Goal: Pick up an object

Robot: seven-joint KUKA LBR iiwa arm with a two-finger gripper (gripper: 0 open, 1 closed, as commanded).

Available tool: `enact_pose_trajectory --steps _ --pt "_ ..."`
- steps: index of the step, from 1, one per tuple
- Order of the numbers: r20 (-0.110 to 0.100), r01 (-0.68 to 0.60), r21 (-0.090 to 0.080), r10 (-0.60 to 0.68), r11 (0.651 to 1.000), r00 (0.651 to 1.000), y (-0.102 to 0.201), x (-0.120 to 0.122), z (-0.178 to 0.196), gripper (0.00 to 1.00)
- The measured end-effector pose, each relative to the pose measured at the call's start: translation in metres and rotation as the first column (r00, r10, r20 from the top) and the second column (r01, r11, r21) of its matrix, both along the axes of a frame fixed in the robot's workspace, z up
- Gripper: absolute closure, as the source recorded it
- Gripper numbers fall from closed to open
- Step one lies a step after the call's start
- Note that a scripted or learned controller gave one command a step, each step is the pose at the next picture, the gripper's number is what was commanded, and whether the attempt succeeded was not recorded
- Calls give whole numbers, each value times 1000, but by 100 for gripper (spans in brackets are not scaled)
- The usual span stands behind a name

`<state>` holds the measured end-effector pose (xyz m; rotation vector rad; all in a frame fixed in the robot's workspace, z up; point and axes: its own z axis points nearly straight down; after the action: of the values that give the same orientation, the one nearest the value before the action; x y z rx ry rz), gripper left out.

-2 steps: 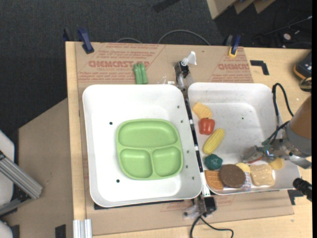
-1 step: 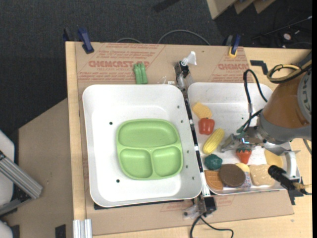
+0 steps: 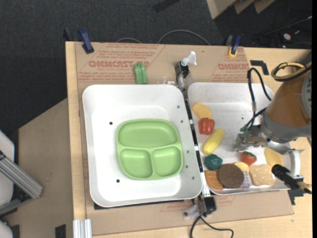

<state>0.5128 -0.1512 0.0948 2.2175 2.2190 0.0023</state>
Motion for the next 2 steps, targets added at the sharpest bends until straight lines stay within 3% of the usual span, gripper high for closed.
enact_pose_trajectory --steps 1,2 --pt "-1 0 0 0 1000 1000 0 0 -1 0" --pt "-9 4 3 -4 1000 1000 -13 -36 -11 0"
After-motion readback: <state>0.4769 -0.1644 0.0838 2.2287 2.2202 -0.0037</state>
